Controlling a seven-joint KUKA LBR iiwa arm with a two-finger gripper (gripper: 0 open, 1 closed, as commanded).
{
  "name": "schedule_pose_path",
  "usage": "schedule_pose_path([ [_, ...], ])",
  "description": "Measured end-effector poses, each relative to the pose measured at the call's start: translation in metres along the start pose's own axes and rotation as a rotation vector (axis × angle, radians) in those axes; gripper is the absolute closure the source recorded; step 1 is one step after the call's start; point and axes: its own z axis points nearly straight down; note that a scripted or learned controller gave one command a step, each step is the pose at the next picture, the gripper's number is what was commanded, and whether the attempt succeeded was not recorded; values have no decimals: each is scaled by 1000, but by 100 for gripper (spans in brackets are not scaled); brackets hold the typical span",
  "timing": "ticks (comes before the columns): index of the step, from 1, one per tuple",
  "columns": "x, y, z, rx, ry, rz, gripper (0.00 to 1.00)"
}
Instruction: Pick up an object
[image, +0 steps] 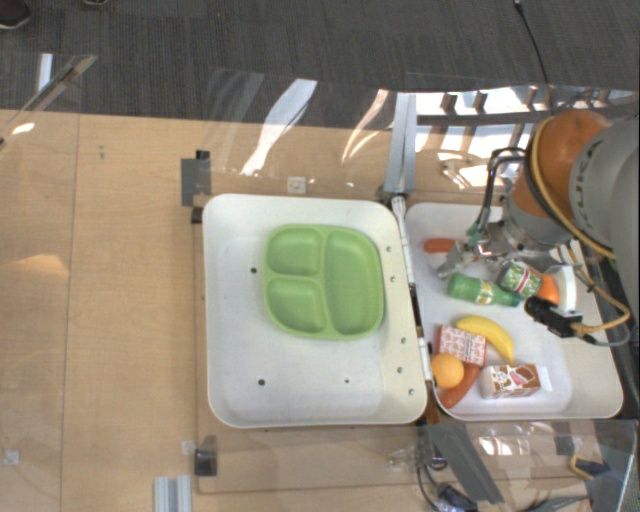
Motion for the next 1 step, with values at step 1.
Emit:
schedule_pose_path([
  [1,18,-26,-2,-3,-1,-41,0],
])
